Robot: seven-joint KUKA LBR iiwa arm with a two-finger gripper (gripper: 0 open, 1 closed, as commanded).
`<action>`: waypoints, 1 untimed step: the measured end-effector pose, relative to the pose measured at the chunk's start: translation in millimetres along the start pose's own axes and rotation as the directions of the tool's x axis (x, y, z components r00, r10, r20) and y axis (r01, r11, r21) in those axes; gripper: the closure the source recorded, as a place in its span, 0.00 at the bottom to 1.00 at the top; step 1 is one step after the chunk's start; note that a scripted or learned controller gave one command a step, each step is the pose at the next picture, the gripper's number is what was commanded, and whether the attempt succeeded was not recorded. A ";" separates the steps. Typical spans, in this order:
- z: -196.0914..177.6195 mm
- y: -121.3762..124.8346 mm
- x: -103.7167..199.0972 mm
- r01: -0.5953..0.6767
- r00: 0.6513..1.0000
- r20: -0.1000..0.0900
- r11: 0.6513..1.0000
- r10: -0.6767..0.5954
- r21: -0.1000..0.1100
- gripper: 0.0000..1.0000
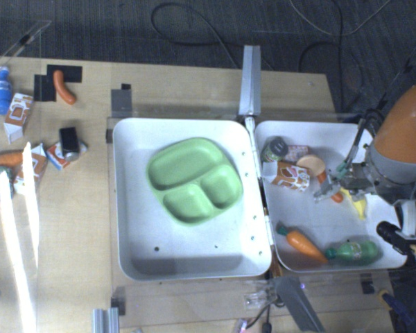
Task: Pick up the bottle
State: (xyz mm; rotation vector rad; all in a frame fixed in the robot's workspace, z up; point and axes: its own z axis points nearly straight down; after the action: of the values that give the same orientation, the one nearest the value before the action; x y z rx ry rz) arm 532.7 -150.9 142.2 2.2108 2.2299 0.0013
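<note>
Green bottle (352,252) lying flat at front edge of right bin (312,127), touching carrot (301,241) tip. Tool (333,186) over bin middle right, well apart from bottle; open or clenched — cannot tell, too blurred. Green tray (194,179) in left bin (135,207).

arm (402,141): grey, rounded, broad orange band
claw (331,188): thin metal fingers, dark mount behind it
cable (353,144): dark, above claw
</note>
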 end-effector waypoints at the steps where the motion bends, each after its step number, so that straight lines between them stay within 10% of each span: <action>1: -6.8 -46.1 12.4 -0.036 0.999 -0.001 0.999 0.036 0.002 0.00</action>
State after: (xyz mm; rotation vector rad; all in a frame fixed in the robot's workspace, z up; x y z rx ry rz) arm 486.5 -138.9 148.9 2.2512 2.1914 0.0003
